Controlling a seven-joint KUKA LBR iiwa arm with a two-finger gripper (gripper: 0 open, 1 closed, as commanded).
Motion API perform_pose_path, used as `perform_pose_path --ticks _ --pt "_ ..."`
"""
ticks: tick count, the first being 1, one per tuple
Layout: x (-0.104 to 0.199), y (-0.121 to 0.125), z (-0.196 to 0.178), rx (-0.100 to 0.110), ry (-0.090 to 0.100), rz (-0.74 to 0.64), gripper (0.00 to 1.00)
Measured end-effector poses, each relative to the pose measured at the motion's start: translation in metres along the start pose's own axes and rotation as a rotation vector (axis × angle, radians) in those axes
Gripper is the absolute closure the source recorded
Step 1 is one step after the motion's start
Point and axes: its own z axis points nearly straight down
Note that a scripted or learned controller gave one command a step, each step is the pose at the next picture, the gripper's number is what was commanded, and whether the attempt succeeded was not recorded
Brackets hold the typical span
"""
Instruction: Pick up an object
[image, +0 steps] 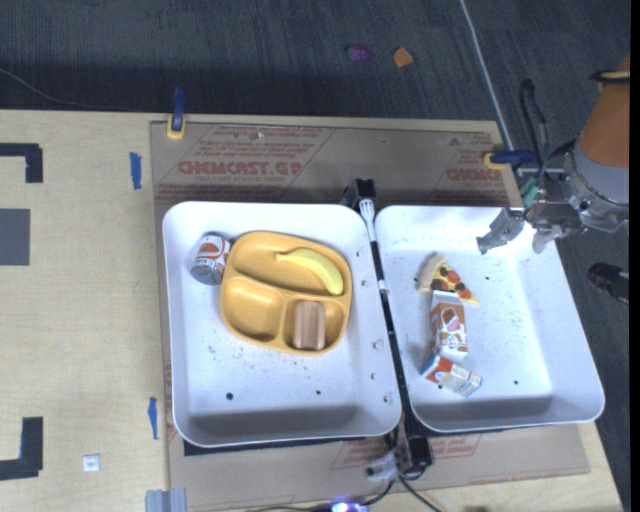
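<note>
While our gripper (520, 233) hangs open and empty above the right bin (570, 340), we should centre it over the carton (449, 330) before descending.

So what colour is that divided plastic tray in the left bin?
The divided plastic tray is yellow-orange, holding a yellow banana; the overhead camera view shows it plainly.

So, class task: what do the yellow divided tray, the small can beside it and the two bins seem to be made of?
Yellow divided tray: probably moulded plastic, with a smooth, soft sheen and rounded compartments.
Small can: apparently metal, with a printed wall and silvery rim.
Two bins: likely white plastic, glossy, with rounded corners and dark specks.
</note>
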Motion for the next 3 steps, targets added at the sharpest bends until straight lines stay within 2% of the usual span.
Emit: perform_pose_path --ticks 1,2,3 --pt "-0.016 -0.06 0.108 0.003 0.0 0.001 0.0" --pt "0.015 -0.081 0.133 0.0 0.0 0.001 0.0" --pt "0.046 -0.11 0.149 -0.018 -0.012 0.005 0.0"
